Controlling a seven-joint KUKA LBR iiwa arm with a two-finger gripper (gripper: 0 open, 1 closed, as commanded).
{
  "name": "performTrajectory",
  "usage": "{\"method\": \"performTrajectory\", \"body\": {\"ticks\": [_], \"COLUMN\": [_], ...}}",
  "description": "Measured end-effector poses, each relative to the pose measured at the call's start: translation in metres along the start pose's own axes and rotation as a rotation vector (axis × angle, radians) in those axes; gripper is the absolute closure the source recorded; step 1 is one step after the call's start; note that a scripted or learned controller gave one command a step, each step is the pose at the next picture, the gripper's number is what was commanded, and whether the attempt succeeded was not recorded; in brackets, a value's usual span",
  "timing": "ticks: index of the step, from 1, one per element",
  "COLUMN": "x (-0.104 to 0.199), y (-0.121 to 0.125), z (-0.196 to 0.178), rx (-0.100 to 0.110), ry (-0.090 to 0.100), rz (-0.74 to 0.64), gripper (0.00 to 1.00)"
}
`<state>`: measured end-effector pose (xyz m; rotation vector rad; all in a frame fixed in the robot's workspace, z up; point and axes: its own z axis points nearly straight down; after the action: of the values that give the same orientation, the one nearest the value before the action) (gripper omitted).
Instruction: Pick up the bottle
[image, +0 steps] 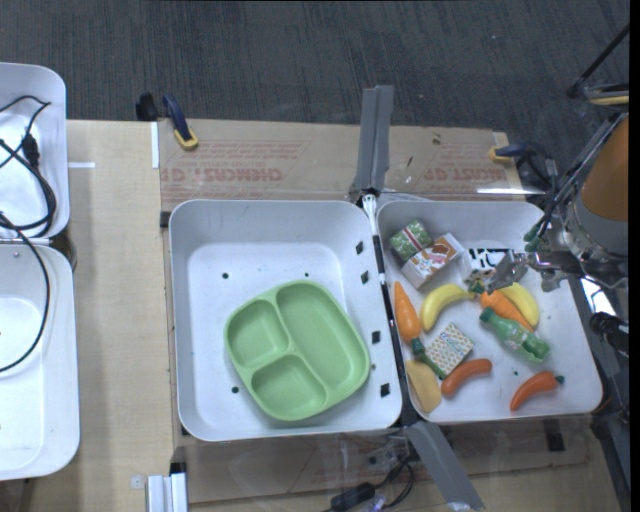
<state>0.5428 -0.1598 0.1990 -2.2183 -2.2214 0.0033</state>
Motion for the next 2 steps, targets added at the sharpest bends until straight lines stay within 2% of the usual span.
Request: {"method": "performTrajectory", "body": {"ticks": [1,2], "x": [-0.0004,0.0001], "y": [-0.0334,-0.0343], "z": [0.1054,0.0988], "rx": [-0.007,-0.002], "ry": [-0.002,0.0], "rz": [0.079,0.082], "gripper": [0.0,1.0]}}
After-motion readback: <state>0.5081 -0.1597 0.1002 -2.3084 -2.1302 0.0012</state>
